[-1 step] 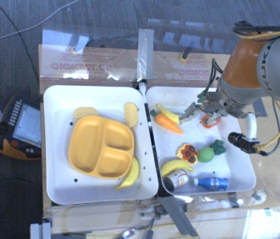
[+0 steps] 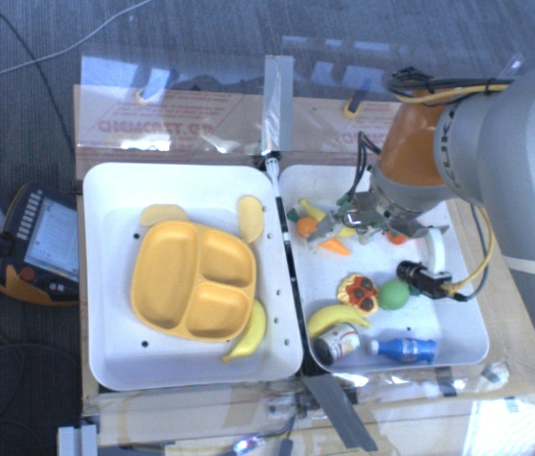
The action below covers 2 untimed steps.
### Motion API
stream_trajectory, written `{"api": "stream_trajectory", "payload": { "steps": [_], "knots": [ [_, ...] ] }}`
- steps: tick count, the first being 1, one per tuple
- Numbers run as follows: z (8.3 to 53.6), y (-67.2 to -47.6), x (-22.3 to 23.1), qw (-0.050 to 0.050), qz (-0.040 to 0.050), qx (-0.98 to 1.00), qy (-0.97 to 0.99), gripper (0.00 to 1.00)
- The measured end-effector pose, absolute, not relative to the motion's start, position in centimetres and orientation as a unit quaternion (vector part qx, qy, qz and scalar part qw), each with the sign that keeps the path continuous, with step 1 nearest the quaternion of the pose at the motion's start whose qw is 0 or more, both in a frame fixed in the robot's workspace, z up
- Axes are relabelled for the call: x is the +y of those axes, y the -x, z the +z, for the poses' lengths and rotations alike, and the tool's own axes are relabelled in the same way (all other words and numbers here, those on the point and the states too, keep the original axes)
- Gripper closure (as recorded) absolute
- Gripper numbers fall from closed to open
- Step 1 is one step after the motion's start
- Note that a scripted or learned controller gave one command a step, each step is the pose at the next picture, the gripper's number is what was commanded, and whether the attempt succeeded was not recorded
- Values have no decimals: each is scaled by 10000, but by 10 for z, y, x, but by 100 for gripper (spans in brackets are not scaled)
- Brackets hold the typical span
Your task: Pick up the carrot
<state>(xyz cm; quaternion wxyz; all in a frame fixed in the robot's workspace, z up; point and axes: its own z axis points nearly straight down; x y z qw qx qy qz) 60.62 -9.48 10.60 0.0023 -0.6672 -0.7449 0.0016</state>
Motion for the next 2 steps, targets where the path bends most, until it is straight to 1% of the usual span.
{"api": "stream_trajectory", "payload": {
  "steps": [1,2],
  "knots": [
    [113,-606,-94,48,17,-7449,6672,100],
    [181,-635,-41,6,30,-6214,7835,100]
  ]
}}
